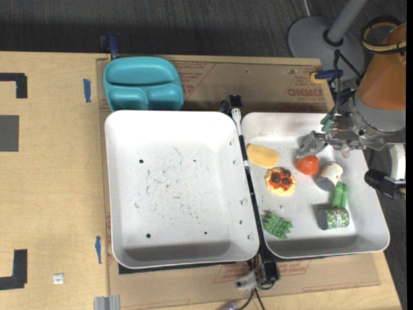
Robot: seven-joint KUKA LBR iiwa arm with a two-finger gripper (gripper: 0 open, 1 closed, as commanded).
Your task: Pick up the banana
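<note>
The banana [262, 155] is a short, stubby yellow piece lying in the right bin [368, 237], near its left wall and towards the back. My gripper [311, 146] reaches in from the right and hangs over the bin's back middle, just above a red tomato [308, 166]. It sits about a hand's width right of the banana and does not touch it. I see nothing held in it.
Also in the right bin are a yellow-and-red pizza toy [280, 180], a white piece [332, 172], a green bottle [336, 208] and a green leafy toy [276, 225]. The left bin [174, 250] lies beside it. A teal tray [143, 82] stands behind the left bin.
</note>
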